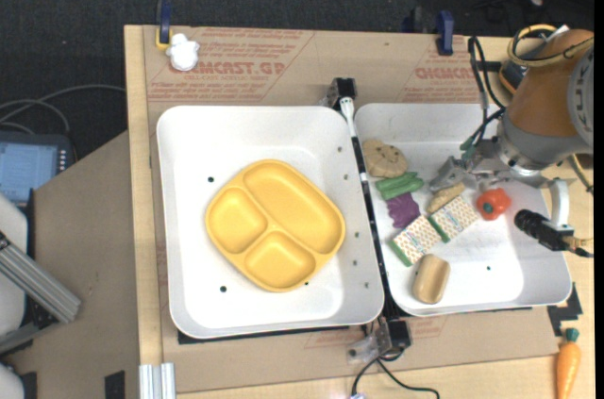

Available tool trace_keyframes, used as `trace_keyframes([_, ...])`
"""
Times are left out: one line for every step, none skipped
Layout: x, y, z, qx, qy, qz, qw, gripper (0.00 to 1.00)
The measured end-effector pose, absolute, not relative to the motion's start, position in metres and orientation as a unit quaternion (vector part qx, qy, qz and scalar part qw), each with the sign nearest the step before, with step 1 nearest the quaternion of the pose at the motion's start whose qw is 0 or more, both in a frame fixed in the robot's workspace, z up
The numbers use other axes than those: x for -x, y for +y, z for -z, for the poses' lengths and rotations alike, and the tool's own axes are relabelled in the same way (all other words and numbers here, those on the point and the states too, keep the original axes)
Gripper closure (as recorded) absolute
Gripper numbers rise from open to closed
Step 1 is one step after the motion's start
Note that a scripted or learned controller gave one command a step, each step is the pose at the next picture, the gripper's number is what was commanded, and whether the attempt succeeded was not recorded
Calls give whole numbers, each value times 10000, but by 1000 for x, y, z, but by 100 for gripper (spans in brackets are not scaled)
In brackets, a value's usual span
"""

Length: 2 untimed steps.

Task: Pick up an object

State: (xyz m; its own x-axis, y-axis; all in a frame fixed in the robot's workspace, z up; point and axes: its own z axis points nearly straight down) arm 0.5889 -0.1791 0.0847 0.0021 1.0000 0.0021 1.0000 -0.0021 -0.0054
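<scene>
- Target candidates all sit in the right bin (528,289). Cluster near its middle: checkered packet (437,229), purple piece (404,209), green piece (399,185), tan cookie-like piece (385,157), red tomato-like toy (492,204), and a tan bread-roll shape (429,278) lying apart toward the near wall.
- Claw (460,173) is low over the cluster, just above the upper end of the checkered packet, between the green piece and the red toy. Whether the fingers are apart or together: cannot tell; metal parts blur into the clutter there. Nothing visibly gripped.
- Handling estimate: all look like small toy foods, light, probably hard plastic or foam. The red toy is round and likely to roll or squirt out of a pinch. The packet is flat and lies close to the floor, so poor finger purchase; take it across the narrow width if tried.
- Best bet, in my judgement: the bread-roll shape. It stands clear of its neighbours and is chunky; grip across its short axis.
- Risk: crowded pieces touch, so a closing pinch may nudge neighbours.
- Left bin (189,227) holds a yellow divided plate (274,224).
- Both bins rest on the tabletop (283,67); a small white object (182,54) sits at its far left corner, an orange carrot toy (566,367) at the near right.
</scene>
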Motion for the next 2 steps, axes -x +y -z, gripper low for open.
trace_keyframes([-592,-179,-95,7076,-7067,4,-7,100])
trace_keyframes([-592,-179,-95,7075,-7067,3,-4,0])
